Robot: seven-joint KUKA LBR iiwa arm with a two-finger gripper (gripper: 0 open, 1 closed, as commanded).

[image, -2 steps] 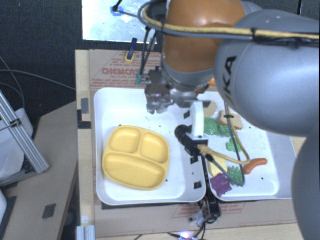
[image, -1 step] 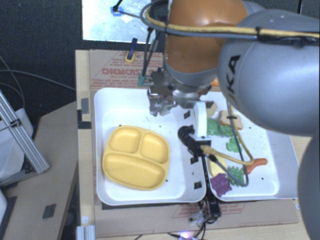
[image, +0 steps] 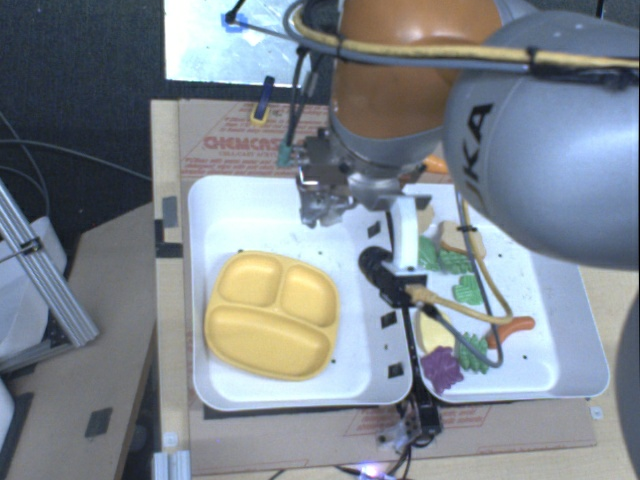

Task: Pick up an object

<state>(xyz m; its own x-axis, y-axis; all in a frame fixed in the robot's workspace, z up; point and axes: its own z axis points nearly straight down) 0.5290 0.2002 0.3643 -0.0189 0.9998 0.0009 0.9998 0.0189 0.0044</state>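
My gripper (image: pixel 322 211) hangs over the back of the left bin (image: pixel 200 268), a little behind the yellow divided plate (image: pixel 272 313) that lies in that bin's middle. Nothing shows between the metal fingers, and whether they are open or shut is hard to tell from this angle. In the right bin (image: pixel 570 358) lie several small toys: green leafy pieces (image: pixel 440 258), a purple bunch (image: pixel 441 367), a yellow piece (image: pixel 437 334), an orange carrot-like piece (image: pixel 512 327) and a grey-green stem (image: pixel 478 353).
The big grey arm and its orange band fill the upper right and hide the back of the right bin. A black cable and fittings (image: pixel 385 273) run down the divider between the bins. Both bins sit on cardboard (image: pixel 230 143).
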